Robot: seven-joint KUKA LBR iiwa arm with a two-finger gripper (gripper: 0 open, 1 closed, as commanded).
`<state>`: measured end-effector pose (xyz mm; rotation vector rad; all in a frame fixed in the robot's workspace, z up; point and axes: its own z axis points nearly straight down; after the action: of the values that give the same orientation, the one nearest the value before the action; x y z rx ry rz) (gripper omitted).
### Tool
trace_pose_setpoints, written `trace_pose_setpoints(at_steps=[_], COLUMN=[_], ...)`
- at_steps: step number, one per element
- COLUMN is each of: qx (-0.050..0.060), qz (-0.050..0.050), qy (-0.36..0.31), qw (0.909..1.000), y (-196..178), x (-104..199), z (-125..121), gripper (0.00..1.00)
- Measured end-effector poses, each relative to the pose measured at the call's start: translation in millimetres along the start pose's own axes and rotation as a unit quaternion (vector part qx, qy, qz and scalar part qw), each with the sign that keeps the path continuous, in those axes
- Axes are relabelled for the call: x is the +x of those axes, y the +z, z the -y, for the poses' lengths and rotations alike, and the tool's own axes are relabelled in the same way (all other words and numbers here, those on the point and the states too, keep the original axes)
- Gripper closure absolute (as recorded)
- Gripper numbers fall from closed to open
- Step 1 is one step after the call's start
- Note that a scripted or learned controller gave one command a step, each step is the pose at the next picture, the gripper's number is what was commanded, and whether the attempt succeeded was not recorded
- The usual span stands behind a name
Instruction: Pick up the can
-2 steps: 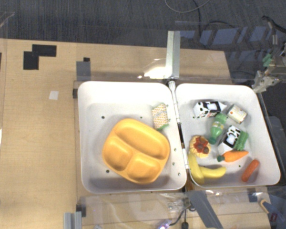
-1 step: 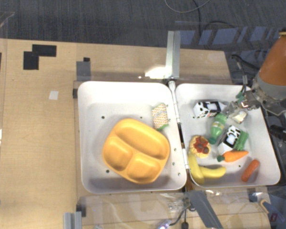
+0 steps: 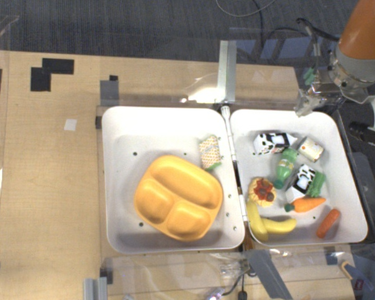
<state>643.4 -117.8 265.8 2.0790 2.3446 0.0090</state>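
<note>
Banana lies frontmost; can right bin; fingers above rim, state unclear.

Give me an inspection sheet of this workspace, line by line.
Surface: wooden bench bearing two white bins, left bin and right bin.
Job's things: can not clearly identifiable among the right bin's items.
Clutter: yellow divided plate in left bin; banana, two carrots, green bottle, cow-patterned toy in right bin.
Grippers: gripper above right bin's far corner, holding nothing visible.
Cables: black cable beyond the bins.
Surroundings: dark floor.
</note>
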Motion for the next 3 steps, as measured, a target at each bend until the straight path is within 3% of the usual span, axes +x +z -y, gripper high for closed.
trace_pose_setpoints(at_steps=[1,2,3], qx=[0.001,0.0,0.002], qz=[0.0,-0.001,-0.001], qy=[-0.032,-0.005,-0.142], qw=[0.9995,1.0,0.9899], y=[129.4,23.0,79.5], x=[19.7,115.3,89.4], z=[4.5,1.2,87.6], gripper=[1.0,1.0,1.0])
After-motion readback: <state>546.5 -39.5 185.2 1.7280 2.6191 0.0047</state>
